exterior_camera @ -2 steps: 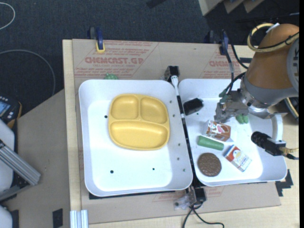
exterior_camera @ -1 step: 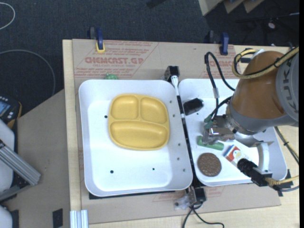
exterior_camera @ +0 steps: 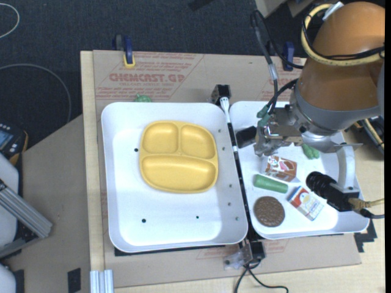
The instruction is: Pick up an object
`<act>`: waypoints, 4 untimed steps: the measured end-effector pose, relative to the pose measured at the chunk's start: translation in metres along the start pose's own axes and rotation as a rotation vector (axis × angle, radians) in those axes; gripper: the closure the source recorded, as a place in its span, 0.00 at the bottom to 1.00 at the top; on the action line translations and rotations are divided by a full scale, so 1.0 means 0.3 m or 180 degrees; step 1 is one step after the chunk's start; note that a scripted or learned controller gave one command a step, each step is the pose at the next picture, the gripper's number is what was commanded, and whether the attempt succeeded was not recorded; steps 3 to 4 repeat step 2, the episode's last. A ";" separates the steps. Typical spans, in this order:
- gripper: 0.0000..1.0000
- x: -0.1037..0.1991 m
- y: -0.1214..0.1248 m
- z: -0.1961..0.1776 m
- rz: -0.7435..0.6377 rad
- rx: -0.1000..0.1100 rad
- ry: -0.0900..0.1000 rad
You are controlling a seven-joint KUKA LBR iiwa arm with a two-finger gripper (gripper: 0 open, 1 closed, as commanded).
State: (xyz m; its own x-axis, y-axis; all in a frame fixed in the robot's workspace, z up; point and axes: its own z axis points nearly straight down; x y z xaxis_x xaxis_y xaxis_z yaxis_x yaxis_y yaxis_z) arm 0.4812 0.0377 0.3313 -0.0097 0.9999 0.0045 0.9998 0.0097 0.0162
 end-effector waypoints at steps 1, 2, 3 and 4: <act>1.00 0.172 -0.002 -0.093 0.0008 0.0035 -0.0007; 1.00 0.115 0.002 -0.314 0.0030 0.0024 -0.0011; 1.00 0.115 0.002 -0.314 0.0030 0.0024 -0.0011; 1.00 0.115 0.002 -0.314 0.0030 0.0024 -0.0011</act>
